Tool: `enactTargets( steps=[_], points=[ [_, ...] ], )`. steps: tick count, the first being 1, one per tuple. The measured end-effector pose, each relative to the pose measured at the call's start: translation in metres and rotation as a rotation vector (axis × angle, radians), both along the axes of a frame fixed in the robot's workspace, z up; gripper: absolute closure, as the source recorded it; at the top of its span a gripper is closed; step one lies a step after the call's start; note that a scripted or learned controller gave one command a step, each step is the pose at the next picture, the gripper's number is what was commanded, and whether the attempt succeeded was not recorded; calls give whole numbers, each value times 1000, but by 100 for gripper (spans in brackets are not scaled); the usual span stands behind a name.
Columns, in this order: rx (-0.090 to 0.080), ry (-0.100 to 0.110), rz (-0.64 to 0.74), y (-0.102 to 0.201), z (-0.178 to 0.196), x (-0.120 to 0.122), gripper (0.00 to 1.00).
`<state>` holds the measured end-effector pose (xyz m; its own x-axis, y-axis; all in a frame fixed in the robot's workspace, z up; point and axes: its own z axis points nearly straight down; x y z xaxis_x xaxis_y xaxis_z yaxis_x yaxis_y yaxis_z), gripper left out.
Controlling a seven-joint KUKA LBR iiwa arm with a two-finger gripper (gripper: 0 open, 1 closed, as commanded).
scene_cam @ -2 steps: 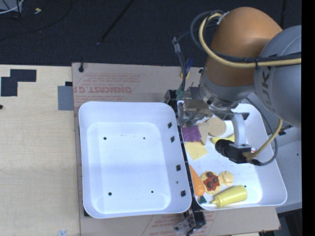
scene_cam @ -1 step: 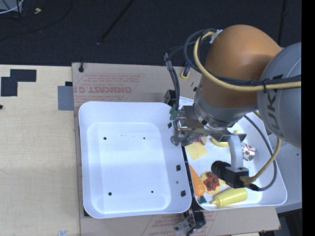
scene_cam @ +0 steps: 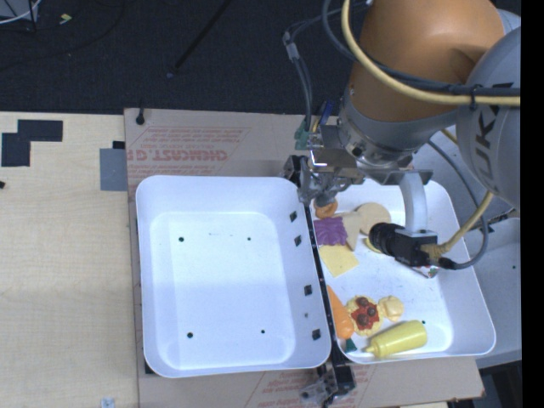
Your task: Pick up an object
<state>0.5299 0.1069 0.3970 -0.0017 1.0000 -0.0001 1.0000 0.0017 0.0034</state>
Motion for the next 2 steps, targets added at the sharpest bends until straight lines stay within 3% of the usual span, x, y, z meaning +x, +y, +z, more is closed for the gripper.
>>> enactTargets(
  steps=[1, 2],
  points=[
    [-3, 18, 0, 29, -141, 8, 100],
    [4, -2, 8, 121, -55, 23, 100]
  ],
)
